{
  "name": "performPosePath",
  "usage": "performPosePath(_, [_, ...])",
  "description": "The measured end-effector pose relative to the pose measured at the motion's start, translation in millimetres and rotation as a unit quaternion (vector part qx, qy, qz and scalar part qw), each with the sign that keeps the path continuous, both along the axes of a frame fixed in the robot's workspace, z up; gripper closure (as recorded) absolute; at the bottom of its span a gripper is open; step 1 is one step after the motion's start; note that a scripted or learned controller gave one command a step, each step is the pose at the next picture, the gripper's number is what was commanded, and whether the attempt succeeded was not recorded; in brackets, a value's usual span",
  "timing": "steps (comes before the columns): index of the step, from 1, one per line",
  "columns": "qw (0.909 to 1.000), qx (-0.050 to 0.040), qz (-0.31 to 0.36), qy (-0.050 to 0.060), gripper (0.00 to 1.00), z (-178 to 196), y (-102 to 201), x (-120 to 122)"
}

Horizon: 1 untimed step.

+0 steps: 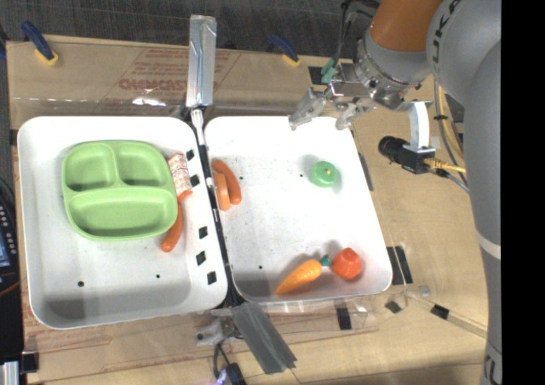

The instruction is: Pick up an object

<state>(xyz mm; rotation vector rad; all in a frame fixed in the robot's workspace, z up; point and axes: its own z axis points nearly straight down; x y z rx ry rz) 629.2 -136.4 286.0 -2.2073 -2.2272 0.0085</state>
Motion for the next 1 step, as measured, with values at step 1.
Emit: performPosePath(1, [0.9982,0.0007,0.060,0.002,0.00,-119.7,39.3,-64.9])
